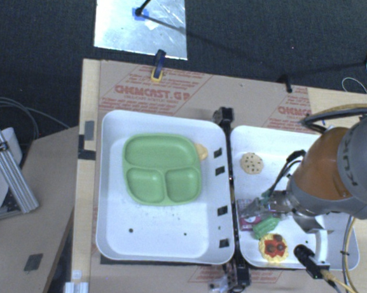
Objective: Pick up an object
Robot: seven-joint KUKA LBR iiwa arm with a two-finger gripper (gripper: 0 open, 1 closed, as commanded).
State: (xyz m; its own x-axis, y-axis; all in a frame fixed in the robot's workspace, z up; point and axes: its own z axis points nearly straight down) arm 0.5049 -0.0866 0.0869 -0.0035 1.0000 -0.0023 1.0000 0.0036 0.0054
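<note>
Reaching in over the right bin (270, 139), I am bringing the gripper (262, 206) down near its left wall, where a green toy (264, 227), a pizza slice (273, 246) and pinkish clutter are crowding the front edge, likely easy targets. How far the hand is open I cannot tell. A cookie (251, 163) is lying apart toward the back; the green tray (162, 169) is sitting in the left bin (163, 236).

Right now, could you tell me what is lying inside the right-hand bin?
The right bin holds a cookie, a green piece, and a small pizza. The arm covers the bin's right part, so anything beneath it is hidden.
</note>
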